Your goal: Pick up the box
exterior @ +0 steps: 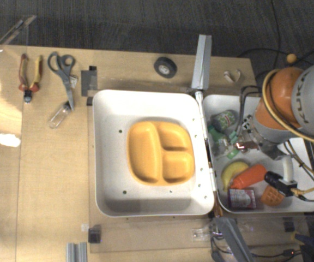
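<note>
On my feed, the far left of the desk point(48, 173) holds hand tools, which I take to be parked clear of the arm's reach: one pair of red-handled pliers point(28, 75) and one pair of scissors point(64, 72). One roll of black tape point(165, 67) lies further along, behind the bins.

There are two bins. The left bin point(113, 201) carries a single yellow divided tray point(159, 150), set near its middle, with three compartments. Nothing there concerns my task.

The right bin point(309, 206) is crowded. I count one green packet point(224, 119) toward the back, one banana point(233, 171), one carrot point(251, 176) and one ridged orange piece point(272, 196). The box point(242, 199), small and purplish, is the only one I see. It lies flat at the front of this bin, close to the wall shared with the left bin. The carrot's end is just behind it and the orange piece is just beside it on the right. I judge those neighbours will make a clean grip awkward.

The arm point(304, 97) reaches in from the right, with its wrist over the back half of the right bin, near the green packet and apart from the box. I cannot tell how the jaws stand, or whether they have hold of anything. The box itself sits untouched.
</note>
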`<state>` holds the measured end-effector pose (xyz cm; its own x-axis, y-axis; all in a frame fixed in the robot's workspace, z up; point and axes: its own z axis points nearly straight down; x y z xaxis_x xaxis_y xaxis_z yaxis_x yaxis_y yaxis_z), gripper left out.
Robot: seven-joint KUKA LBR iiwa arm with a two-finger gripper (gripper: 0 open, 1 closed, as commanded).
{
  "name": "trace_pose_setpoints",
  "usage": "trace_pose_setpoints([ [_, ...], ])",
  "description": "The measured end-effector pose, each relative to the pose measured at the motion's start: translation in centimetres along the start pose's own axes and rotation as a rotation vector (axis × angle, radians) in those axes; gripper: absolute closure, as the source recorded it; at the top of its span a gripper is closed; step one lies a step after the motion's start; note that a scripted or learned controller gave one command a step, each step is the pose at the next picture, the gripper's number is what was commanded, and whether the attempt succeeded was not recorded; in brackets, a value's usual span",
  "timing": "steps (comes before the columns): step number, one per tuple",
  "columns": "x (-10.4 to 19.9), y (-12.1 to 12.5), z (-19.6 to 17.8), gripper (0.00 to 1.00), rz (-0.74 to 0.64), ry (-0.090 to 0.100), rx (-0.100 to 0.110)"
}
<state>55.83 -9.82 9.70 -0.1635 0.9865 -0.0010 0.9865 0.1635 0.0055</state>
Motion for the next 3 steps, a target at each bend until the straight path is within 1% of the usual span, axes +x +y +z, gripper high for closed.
trace_pose_setpoints([
  [1, -1.9, 7.4, 0.9, 0.0, -0.017, -0.003, -0.005],
  [2, -11.1, 6.9, -7.5, 0.0, -0.046, -0.003, -0.002],
  [3, -8.0, 3.7, -2.8, 0.0, 0.015, -0.01, -0.02],
])
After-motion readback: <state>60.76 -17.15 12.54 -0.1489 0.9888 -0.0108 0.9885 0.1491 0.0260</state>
